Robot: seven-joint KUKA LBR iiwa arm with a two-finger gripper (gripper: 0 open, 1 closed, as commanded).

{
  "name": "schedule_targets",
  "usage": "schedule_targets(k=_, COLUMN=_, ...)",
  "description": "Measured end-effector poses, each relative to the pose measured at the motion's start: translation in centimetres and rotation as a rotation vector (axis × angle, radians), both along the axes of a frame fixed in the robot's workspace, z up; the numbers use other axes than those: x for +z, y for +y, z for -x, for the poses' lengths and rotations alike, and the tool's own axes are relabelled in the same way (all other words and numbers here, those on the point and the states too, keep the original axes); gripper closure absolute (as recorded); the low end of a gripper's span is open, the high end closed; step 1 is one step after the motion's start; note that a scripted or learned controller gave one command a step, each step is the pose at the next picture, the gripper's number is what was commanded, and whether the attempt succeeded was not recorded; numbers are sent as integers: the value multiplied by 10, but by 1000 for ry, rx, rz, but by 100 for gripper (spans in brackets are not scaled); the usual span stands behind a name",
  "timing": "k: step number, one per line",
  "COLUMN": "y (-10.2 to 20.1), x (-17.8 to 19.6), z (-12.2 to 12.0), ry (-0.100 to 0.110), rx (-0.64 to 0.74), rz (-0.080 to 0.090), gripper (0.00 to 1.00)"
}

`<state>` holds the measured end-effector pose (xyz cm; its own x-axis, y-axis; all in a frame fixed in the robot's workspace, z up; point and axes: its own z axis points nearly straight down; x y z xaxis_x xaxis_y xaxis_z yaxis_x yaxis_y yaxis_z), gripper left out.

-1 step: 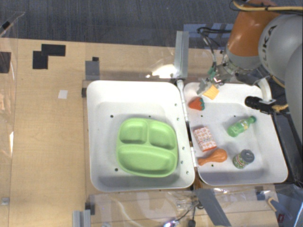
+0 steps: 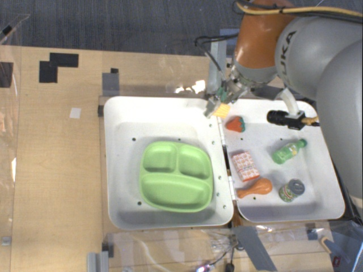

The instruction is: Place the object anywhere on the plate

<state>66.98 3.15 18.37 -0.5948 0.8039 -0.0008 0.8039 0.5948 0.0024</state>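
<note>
A green plate (image 2: 177, 176) with three compartments lies in the left bin (image 2: 122, 152), slightly right of its middle. My gripper (image 2: 218, 106) hangs over the far end of the divider between the two bins, beyond the plate's far right corner. A small yellow block (image 2: 222, 111) shows between its fingertips, and the gripper is shut on it. The block is held just above the right bin's far left corner.
The right bin (image 2: 323, 203) holds a red strawberry-like piece (image 2: 235, 124), a green bottle (image 2: 288, 151), a pink patterned box (image 2: 245, 166), an orange drumstick-shaped piece (image 2: 254, 188) and a small can (image 2: 291, 190). The arm's bulk covers the far right.
</note>
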Motion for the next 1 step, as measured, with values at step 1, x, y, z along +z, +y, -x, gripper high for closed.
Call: schedule_targets(k=1, y=79, x=0, z=51, ry=0, rx=131, rz=0, gripper=100)
